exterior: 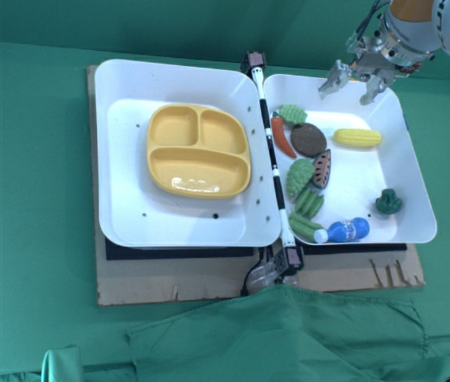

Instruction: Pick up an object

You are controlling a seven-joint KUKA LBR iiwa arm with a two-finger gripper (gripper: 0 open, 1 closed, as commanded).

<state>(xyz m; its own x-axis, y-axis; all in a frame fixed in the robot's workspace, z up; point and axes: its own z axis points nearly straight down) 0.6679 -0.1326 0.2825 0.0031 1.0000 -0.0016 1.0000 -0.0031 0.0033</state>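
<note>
A green cloth covers the desk [42, 173], on which two shallow white bins sit side by side on cardboard. The left bin [122, 213] holds a yellow divided plate [199, 150]. The right bin [412, 189] holds the toy food, and I take the corn cob [357, 138] as landmark: it lies apart from the rest, with the brown cookie [308, 139] to its left and the blue bottle [343, 231] well below it. The tool [354, 86] hangs just above the cob, over the bin's far rim, fingers spread and holding nothing. The cob looks the easiest pick: come straight down over its middle, fingers straddling its short width, then close before lifting.
</note>
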